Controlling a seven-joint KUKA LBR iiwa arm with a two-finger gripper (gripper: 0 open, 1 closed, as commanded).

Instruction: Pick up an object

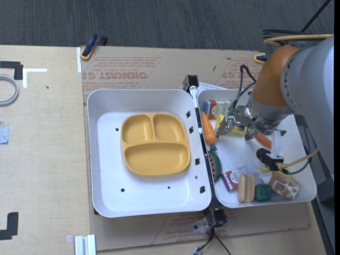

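Left bin [98, 158]: shallow white plastic, rounded corners; holds one yellow tray [155, 143], three compartments, smooth and matte.

Right bin [305, 158]: same make, crowded with small items. Carrot [207, 127]: orange, tapered, lying against the wall nearest the left bin. Bun [246, 188]: tan, oblong, near the front edge. Green piece [262, 192]: small, lumpy, just beside bun. Carton [282, 186]: brown and white, boxy, front right corner. Red-and-white packet [230, 180]: flat, left of bun. Dark green ridged item [214, 165]: along the dividing wall.

Gripper [232, 122]: metallic, low inside right bin, near carrot's upper end and amid clutter at the back. Finger spread: cannot tell. Nothing visibly held.

Arm [279, 84]: grey, orange band, cables trailing over bin.

Risks, as judged: smooth tapered carrot likely to slip from a pinch; wall closeness likely to block one finger; crowded neighbours likely to be nudged or caught together; dangling cable may snag items on lifting.
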